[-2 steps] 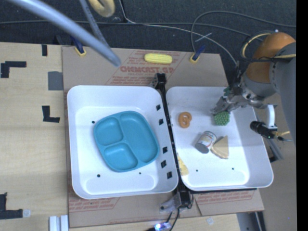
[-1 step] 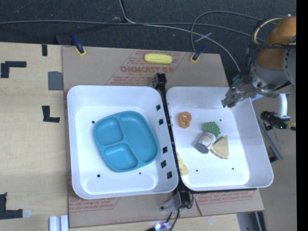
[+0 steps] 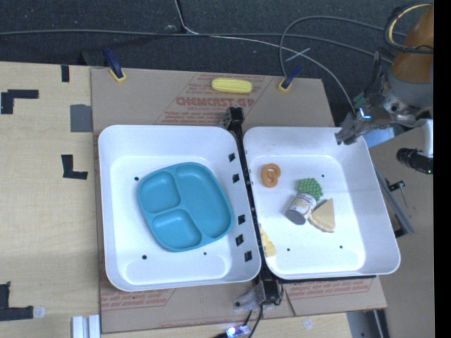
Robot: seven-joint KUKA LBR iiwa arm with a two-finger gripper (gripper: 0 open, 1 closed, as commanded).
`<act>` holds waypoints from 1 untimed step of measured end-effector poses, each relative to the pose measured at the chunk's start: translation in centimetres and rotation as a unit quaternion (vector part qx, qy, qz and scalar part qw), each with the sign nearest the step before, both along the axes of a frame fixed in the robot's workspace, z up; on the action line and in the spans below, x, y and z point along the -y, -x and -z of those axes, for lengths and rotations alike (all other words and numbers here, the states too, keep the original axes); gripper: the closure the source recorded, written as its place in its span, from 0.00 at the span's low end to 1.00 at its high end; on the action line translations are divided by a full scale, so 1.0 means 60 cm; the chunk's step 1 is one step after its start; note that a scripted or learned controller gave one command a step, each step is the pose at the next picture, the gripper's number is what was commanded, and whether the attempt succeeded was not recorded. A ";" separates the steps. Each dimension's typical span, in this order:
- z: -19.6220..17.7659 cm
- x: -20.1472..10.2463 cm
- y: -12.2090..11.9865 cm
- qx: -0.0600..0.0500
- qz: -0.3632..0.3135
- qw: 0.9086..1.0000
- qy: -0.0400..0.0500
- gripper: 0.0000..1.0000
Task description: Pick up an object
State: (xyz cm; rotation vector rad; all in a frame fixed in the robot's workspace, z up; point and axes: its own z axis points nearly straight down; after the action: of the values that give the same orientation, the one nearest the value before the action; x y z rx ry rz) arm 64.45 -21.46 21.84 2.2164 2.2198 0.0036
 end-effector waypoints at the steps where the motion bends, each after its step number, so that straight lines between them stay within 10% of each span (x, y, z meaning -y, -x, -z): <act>1: -0.017 -0.089 0.018 -0.003 -0.002 1.000 -0.001 1.00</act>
State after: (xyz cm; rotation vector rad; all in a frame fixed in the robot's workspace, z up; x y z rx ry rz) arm 63.38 -16.15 22.86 2.2162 2.2278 0.0007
